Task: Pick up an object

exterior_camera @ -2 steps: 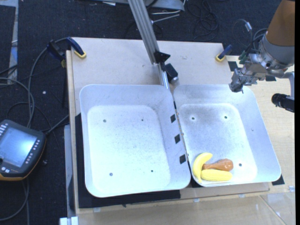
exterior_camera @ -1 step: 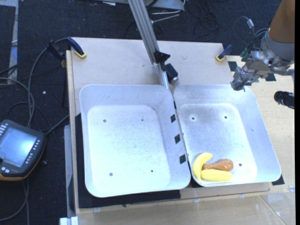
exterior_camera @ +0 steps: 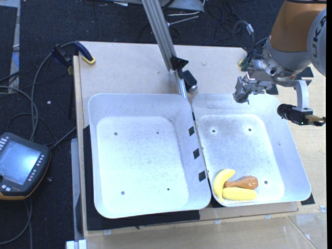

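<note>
In the right bin (exterior_camera: 290, 154) — two bananas (exterior_camera: 231, 185), a drumstick (exterior_camera: 245, 182); gripper (exterior_camera: 241, 95) aloft, grip unclear.

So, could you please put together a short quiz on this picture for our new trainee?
1. True or false: the banana lies in the left bin.
2. Which thing touches the banana? A) a brown drumstick-shaped toy B) a blue cup C) a green block
3. Fill in: the gripper hangs above the ____ edge of the right bin, far or near.

Key: 1. False, it lies in the right bin, at its near edge. 2. A. 3. Far, well away from the toys.
</note>
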Controlling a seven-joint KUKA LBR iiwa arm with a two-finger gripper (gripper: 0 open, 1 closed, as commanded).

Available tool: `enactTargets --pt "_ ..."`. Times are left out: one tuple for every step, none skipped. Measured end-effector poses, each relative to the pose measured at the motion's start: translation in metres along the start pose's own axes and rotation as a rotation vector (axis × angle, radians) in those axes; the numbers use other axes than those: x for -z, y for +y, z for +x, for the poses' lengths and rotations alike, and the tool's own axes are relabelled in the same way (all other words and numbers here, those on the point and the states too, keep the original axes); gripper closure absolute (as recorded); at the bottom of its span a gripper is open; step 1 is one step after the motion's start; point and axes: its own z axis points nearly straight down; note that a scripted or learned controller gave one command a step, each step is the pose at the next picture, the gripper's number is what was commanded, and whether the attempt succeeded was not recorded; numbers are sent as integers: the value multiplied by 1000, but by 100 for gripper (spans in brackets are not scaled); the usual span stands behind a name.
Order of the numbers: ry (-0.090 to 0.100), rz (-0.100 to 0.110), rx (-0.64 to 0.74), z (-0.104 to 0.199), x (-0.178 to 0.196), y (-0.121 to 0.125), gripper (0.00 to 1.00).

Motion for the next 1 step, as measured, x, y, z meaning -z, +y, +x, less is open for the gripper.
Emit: enactTargets --pt "0 0 -1 49 2 1 100"
